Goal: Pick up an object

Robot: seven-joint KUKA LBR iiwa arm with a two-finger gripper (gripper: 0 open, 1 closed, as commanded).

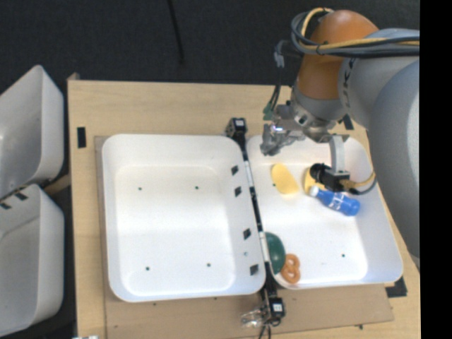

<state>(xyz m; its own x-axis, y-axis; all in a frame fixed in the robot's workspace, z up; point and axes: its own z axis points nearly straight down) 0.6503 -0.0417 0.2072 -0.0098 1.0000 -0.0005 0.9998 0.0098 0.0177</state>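
The near-left corner of the right bin (pixel 374 260) held an orange pretzel-shaped piece (pixel 290 268) touching a green object (pixel 274 246). Farther back, a blue bottle (pixel 339 202) lay slantwise toward the right. Left of it lay a yellow oval object (pixel 284 179), judged the likeliest target, its long axis running far-left to near-right. The gripper (pixel 271 145) stood at the bin's far-left corner, so the yellow object lay just nearward and slightly right of it. Whether the gripper was released or clenched could not be determined.
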